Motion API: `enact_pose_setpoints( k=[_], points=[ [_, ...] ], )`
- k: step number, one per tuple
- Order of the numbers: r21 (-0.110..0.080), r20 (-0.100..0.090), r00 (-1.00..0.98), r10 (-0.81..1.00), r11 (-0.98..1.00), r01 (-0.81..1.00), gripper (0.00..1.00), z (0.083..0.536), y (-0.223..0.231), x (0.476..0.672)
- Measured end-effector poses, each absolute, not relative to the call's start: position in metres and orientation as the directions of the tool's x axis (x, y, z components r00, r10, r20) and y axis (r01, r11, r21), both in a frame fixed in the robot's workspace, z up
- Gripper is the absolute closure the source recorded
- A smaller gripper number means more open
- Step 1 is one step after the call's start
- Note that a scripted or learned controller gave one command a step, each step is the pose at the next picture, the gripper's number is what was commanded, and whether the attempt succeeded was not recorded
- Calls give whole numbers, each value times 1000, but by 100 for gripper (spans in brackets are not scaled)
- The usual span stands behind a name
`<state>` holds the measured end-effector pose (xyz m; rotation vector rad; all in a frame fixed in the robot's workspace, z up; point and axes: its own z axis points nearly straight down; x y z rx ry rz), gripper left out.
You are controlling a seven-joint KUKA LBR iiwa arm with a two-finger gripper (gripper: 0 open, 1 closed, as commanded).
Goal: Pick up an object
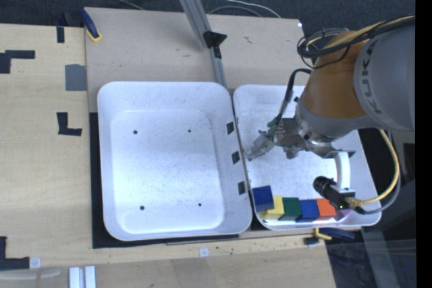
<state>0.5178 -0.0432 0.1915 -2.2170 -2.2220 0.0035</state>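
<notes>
Arm: grey KUKA arm with orange band (337, 88), reaching in from the right, wrist over the right-hand shallow white bin (260, 104).
Hand: two-finger hand (260, 145) low over the right bin, just beside the dividing rims of the two bins, pointing toward the left; spread or pressed together cannot be told at this slant; nothing visible between the fingers.
Task objects: row of small coloured blocks along the near wall of the right bin, touching or nearly touching: blue cube (262, 197), yellow block (274, 210), green block (291, 206), second blue block (310, 209), orange block (326, 208).
Key relation: blocks toward the near wall from the hand, apart from it; blue cube nearest, at the left end of the row.
Long axis: row parallel to the near wall.
Left bin: second shallow white bin (108, 145) on the wooden worktop (40, 145), well apart from the blocks.
Edges: near wall tight against the row; dividing rim close to the blue cube.
Open room: bare bin floor on the far side of the row; approach from that side judged least obstructed.
Risk: neighbouring blocks likely to block finger entry along the row.
</notes>
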Motion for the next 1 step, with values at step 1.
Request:
enact_pose_setpoints(
  k=[1],
  points=[
    [-4,3,-10,1000,10,1000,0,191,71,498]
  ],
)
